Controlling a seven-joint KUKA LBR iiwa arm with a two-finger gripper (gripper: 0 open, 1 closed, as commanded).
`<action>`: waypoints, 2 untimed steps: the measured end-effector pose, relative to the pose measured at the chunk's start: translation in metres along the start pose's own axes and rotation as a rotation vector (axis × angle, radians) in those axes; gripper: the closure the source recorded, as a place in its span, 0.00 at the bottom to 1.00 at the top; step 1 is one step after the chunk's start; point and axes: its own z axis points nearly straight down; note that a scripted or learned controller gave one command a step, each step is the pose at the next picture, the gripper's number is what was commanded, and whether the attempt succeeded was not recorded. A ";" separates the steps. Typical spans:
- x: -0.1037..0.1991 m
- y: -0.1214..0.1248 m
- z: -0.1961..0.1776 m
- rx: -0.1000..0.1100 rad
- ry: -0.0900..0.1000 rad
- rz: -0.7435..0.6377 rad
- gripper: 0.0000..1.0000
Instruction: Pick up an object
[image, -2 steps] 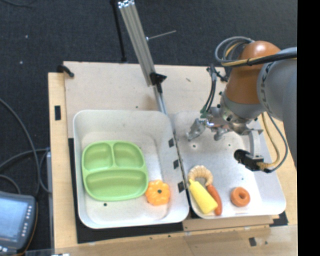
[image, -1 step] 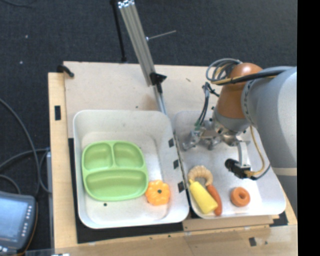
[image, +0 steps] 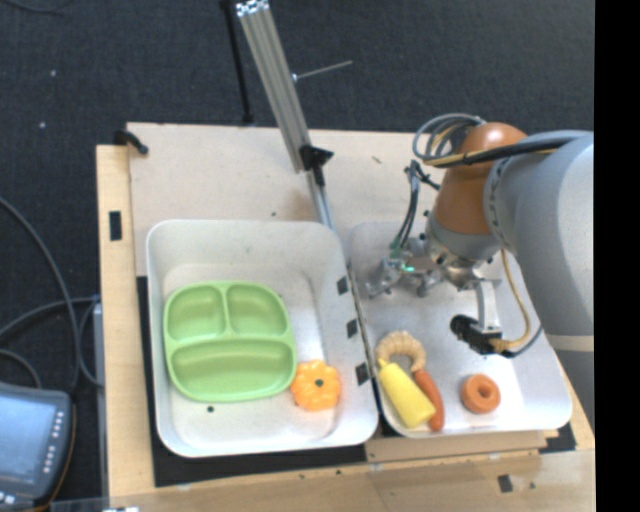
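In the right bin (image: 535, 375), several toys lie near the front: a beige ring (image: 400, 347), a yellow block (image: 405, 394), a thin orange carrot (image: 429, 398) and an orange doughnut (image: 481, 394). My gripper (image: 398, 277) hangs low over the back left part of this bin, above and behind the beige ring, with nothing seen in it. The left bin (image: 200, 250) holds a green divided plate (image: 228, 340) and an orange pumpkin toy (image: 316, 385) by its front right corner.
A slanted metal pole (image: 285, 100) rises behind the bins, its foot near the wall between them. The grey arm and orange wrist band (image: 470, 190) cover the right bin's back right. Black cables loop beside the wrist.
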 end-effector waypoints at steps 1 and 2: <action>-0.094 -0.004 -0.075 -0.006 -0.004 0.004 0.00; -0.089 -0.005 -0.071 0.000 -0.001 -0.002 0.00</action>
